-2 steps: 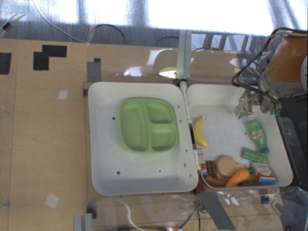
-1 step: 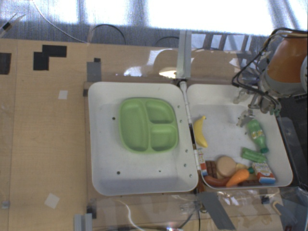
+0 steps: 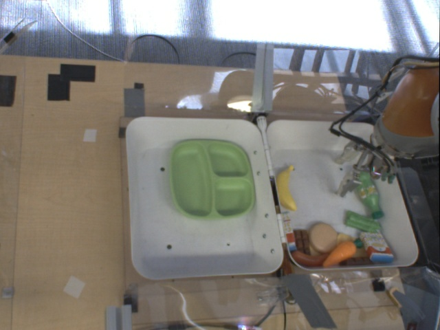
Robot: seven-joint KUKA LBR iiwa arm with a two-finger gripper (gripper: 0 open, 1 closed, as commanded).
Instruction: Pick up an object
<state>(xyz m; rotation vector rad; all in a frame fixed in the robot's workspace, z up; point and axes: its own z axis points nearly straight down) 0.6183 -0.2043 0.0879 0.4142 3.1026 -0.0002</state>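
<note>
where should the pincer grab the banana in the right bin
Take the banana across its middle, from straight above. It lies flat and lengthwise beside the right bin's left wall, apart from the other toys, so close across its narrow width.

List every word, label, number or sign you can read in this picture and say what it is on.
No text can be read.
Small carton in the right bin: red and white print, too blurred to read.
Green bottle by the end effector: too small to tell if it bears a label.
Black squares on the bench: shapes, not letters.
</note>
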